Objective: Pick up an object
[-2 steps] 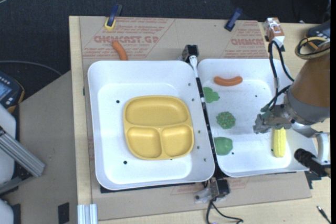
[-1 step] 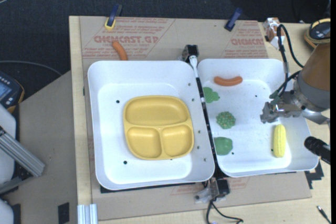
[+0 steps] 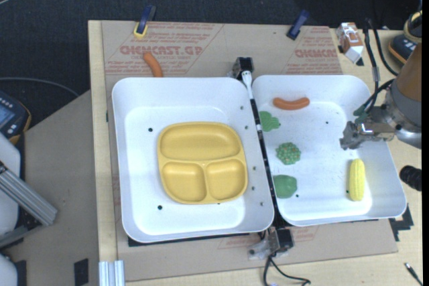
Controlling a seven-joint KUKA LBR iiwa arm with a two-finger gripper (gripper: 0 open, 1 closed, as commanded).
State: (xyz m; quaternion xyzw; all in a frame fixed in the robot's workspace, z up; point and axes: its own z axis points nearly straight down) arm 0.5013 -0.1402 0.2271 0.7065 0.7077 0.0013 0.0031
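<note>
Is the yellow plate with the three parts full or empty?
Empty. The yellow plate lies flat in the left bin, and all three of its compartments show bare yellow. The toy foods, like the corn, lie in the right bin.

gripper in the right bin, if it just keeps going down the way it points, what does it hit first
Most likely the bare white floor of the right bin. The gripper points down over an open patch just above the corn cob, which lies slightly nearer the camera. Depth is hard to judge, so it might clip the cob's upper end.

Desk [image 3: 201, 43]: tan board with red lettering.
Left bin [image 3: 131, 144]: white, resting on the desk.
Right bin [image 3: 322, 204]: white, touching the left bin.
Orange sausage [image 3: 153, 64]: on the board, behind the left bin.
</note>
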